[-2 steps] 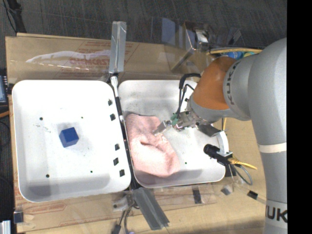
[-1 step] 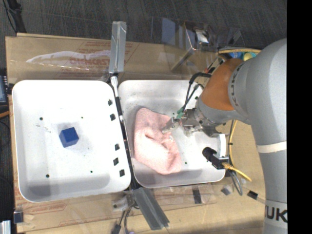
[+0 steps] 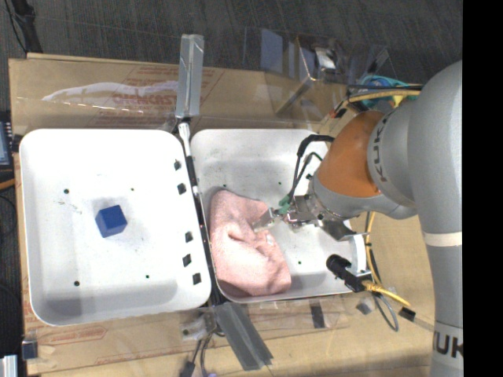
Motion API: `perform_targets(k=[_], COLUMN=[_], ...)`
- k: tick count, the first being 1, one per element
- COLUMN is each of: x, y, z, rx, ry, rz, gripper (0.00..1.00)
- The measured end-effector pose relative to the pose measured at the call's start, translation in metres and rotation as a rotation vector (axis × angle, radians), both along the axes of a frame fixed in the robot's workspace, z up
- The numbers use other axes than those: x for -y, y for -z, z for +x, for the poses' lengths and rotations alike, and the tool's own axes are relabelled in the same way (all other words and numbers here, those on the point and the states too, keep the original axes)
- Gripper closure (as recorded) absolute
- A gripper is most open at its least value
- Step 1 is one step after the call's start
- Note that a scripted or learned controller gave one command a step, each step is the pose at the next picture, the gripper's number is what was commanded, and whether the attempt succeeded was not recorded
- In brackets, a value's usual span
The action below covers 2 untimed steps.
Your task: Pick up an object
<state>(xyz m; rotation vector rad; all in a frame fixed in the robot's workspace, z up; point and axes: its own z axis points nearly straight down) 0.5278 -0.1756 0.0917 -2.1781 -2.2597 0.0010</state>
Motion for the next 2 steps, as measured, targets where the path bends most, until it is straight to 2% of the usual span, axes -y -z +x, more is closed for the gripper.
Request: perform_targets(k=[1,2], x=[-0.009,-0.03], y=[-0.001,0.0], z=[0.083,0.012], rx=[0.002,0.0], ry=[-0.153,-0.165], rz=[-0.001,0.0], gripper=[0.0,0.0])
